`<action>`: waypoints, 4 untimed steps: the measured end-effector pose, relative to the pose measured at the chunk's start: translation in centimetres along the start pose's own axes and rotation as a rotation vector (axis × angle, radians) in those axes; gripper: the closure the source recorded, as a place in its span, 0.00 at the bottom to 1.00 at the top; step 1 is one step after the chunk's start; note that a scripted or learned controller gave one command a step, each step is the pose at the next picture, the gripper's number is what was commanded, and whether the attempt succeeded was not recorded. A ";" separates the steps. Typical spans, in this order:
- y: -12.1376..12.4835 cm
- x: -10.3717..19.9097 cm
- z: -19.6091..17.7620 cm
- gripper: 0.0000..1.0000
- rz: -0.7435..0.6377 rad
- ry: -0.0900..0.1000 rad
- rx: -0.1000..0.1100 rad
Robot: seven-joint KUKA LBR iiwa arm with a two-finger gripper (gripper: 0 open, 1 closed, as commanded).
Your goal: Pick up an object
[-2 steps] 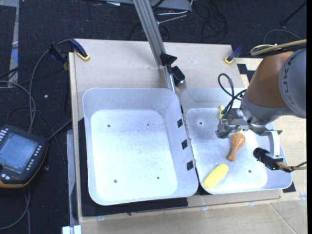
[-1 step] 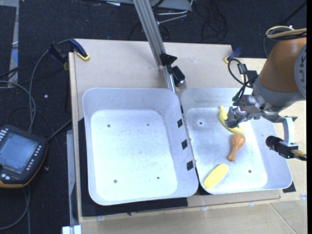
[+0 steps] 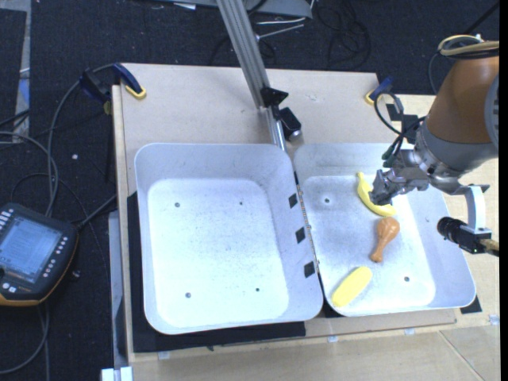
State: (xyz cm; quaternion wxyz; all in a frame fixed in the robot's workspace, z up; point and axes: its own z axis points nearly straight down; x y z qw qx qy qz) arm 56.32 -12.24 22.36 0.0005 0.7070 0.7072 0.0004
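In the right bin point(image 3: 444, 292) lie three objects. A curved yellow banana point(image 3: 370, 198) rests near the bin's upper middle. A tan drumstick-shaped toy point(image 3: 384, 237) lies just below it. A yellow oblong piece point(image 3: 351, 286) sits near the bin's front left corner. My gripper point(image 3: 386, 187) hangs low over the banana's right end, at or just above it. Its dark fingers blend into the wrist body, and the banana's upper right part is hidden behind them.
The left bin point(image 3: 151, 173) stands beside the right one, with a raised divider between them. A slanted metal pole point(image 3: 246, 46) rises from the bench behind the bins. Clamps sit at the bench's back corners. The arm's grey and orange body point(image 3: 468, 101) overhangs the right bin's far right.
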 end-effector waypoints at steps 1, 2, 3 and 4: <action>1.1 5.0 -1.1 1.00 -0.005 0.001 0.000; 2.4 10.6 -1.9 1.00 -0.004 0.001 0.001; 3.8 15.5 -2.7 1.00 -0.004 0.001 0.001; 5.5 19.9 -3.0 1.00 -0.004 0.001 0.001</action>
